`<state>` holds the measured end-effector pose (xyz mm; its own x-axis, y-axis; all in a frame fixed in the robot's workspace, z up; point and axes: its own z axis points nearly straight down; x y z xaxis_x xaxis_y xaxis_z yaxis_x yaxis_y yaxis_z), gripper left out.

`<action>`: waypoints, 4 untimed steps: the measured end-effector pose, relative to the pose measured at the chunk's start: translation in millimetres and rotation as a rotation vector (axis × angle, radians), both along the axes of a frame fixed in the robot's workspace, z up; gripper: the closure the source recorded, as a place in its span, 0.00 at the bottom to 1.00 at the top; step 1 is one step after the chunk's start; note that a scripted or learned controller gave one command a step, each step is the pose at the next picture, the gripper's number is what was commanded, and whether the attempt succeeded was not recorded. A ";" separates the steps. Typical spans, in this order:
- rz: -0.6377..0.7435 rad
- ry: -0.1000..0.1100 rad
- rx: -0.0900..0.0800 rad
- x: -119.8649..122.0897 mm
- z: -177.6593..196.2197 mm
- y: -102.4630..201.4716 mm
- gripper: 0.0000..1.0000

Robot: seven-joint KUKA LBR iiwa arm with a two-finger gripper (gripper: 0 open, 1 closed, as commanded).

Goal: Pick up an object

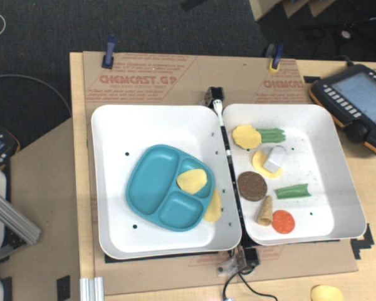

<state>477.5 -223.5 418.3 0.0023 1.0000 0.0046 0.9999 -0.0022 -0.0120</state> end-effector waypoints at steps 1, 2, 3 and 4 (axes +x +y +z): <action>0.006 -0.029 -0.013 44.0 124.6 -0.2 1.00; 0.000 0.000 0.000 -0.9 4.4 -0.3 1.00; 0.010 -0.029 -0.009 23.9 124.6 56.7 1.00; 0.019 -0.012 -0.001 1.2 117.8 194.9 1.00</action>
